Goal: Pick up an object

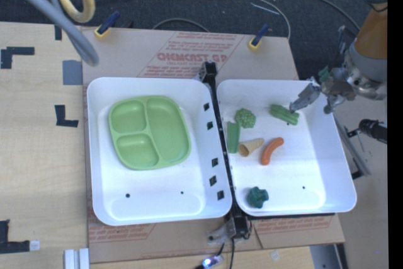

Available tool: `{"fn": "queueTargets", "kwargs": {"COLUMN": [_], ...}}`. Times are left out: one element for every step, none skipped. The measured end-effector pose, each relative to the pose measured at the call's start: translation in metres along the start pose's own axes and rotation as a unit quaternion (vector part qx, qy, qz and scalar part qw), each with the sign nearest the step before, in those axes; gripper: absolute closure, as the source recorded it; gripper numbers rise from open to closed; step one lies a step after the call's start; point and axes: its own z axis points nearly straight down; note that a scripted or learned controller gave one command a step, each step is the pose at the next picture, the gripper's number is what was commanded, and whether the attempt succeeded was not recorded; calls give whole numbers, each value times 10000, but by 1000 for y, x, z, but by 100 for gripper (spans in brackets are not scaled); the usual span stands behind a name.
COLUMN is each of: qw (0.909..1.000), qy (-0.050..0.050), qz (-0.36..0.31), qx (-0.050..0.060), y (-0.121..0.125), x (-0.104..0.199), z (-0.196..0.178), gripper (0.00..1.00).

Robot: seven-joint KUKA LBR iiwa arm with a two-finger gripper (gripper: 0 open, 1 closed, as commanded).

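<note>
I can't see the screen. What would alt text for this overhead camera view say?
A robot gripper reaches in from the right, open over the right bin, near a green vegetable piece. That bin also holds broccoli, a cone, a sausage and other green pieces. The left bin holds a green divided plate.

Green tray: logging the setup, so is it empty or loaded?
Empty. The green tray shows three bare compartments in the left bin.

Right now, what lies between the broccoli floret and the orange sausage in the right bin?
In the camera view, a tan cone-shaped piece lies between the light green broccoli floret and the orange sausage, apart from both.
</note>
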Motion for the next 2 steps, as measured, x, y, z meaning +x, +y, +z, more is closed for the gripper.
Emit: {"fn": "queueTargets", "kwargs": {"qw": [10000, 10000], "qy": [-13, -11], "qz": [-14, -9], "qx": [-53, -27], "y": [2, 0], "x": [0, -6], "z": [-6, 57], "gripper": [0, 0]}}
